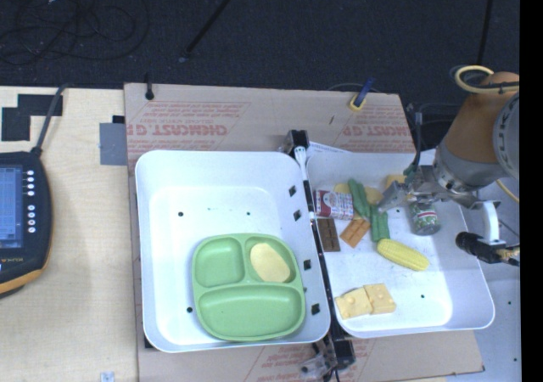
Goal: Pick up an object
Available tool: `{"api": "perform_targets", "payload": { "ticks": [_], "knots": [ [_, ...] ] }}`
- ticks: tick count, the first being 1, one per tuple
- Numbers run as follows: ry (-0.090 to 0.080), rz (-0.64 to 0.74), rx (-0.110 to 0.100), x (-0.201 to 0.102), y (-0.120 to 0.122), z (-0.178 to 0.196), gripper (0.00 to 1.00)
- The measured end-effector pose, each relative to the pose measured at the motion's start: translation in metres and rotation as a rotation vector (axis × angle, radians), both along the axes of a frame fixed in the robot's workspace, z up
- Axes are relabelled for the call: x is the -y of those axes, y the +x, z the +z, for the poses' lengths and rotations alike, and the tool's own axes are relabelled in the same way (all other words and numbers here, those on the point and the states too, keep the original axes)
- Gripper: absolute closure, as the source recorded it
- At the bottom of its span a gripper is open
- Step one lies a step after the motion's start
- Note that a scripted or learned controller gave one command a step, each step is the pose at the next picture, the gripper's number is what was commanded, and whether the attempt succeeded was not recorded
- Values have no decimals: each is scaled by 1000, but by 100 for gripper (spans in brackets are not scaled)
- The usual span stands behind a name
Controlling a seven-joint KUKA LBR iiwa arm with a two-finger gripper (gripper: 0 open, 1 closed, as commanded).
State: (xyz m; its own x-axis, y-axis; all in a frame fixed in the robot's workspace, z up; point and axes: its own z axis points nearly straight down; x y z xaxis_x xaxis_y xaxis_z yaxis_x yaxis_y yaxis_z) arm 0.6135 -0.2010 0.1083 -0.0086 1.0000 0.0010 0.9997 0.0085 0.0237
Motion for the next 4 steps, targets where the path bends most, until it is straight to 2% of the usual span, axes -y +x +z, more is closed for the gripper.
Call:
{"api": "perform_targets", "payload": {
  "ticks": [1,3,4],
  "knots": [
    [-1,1,1,-8,-10,-2,0],
    [-5,1,14,-9,4,-2,0],
    [-13,-6,-17,-38,33,-17,0]
  ]
}}
